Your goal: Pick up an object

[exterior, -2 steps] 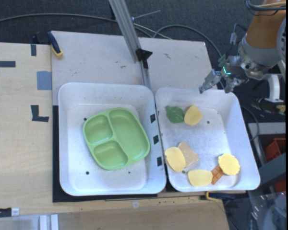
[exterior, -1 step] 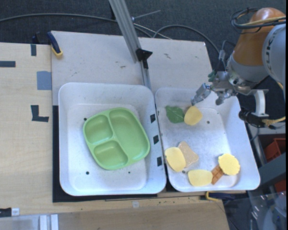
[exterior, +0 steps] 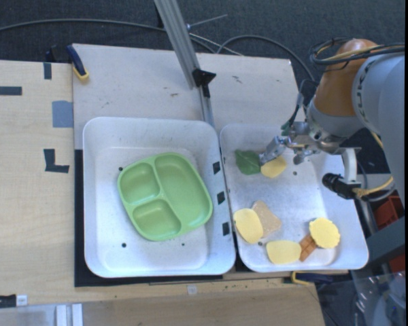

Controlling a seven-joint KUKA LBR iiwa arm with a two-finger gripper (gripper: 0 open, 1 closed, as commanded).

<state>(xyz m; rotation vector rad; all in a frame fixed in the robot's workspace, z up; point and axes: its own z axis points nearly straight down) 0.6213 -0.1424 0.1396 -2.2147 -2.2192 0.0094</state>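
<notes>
Touching the tool [exterior: 277, 153], a yellow piece [exterior: 273, 168] just below.

Robot arm [exterior: 377, 94]: a thick, rounded grey casing with a smooth matt surface, interrupted above the wrist by a broad orange band [exterior: 340, 80]. Dark cables [exterior: 333, 49] loop over the top of the orange section. Below the band the wrist narrows into a cluster of small metallic and dark parts, from which the gripper [exterior: 277, 151] extends as slim silver-grey pieces. A white bracket [exterior: 350, 165] hangs beside the wrist, ending in a black fitting [exterior: 336, 184] with a thin yellowish cable
</notes>
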